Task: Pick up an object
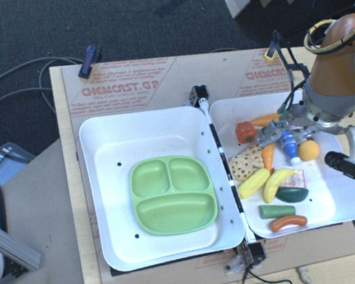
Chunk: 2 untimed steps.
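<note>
Presently, the contents stood as follows. Left bin (105,178): one green divided plate (173,195), lying flat near the middle. Right bin (347,205): toy foods crowded together, namely a red piece (246,131), an orange carrot (268,156), a speckled cracker (246,160), two yellow bananas (266,183) side by side, a dark green piece (292,194), a green pod (276,210), a red sausage (288,223) and an orange ball (308,150).

Gripper (287,139): hung low over the right bin's upper part, among the carrot, the ball and a blue-and-white item (289,147). How far the claw stood open could not be told, nor whether it had hold of anything.

Risks, as judged: the items lay so near one another that a closing claw could nudge the ball or carrot aside, or catch two things together. The ball would likely roll away from a glancing touch.
</note>
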### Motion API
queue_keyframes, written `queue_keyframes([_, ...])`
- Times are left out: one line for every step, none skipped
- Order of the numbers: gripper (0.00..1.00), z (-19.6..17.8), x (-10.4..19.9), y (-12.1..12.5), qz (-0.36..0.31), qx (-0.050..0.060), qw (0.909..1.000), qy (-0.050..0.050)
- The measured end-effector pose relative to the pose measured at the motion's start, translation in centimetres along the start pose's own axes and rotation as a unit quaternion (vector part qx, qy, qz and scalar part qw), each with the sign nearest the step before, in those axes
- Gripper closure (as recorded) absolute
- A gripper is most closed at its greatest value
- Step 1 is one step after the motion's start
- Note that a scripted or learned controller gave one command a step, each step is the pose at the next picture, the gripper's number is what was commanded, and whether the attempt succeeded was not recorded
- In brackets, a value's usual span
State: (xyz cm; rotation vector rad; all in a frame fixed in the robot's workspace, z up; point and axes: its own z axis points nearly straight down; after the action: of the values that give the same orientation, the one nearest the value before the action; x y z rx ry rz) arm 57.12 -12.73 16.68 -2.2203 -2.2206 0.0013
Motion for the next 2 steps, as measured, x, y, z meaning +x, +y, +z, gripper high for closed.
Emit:
queue_keyframes([0.00, 7.5, 0.6, 4.8, 0.000, -0.001, 1.0000, 0.000])
queue_keyframes([0.00, 8.2, 2.3, 1.5, 0.000, 0.000, 1.0000, 0.000])
